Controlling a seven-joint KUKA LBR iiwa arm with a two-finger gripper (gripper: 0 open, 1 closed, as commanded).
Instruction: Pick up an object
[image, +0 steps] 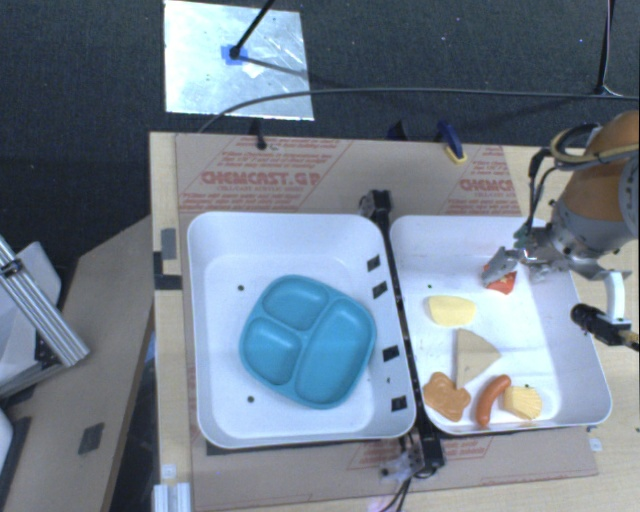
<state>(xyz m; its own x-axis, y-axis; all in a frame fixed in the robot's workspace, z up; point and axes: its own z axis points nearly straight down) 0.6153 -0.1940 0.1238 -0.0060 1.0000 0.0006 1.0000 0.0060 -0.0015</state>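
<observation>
Camera view: pincer (503, 268) sits low near the right bin's (570, 330) far edge, at a small red object (502, 283) apparently just beneath its tips. Finger state cannot be determined; grasp unconfirmed. Remaining food items lie toward the near edge.

Single fixed overhead camera, slanted view.
It is looking down from moderate height, taking in both shallow white plastic bins (215, 330); the grey-and-orange arm (600, 195) is entering from frame right.
</observation>
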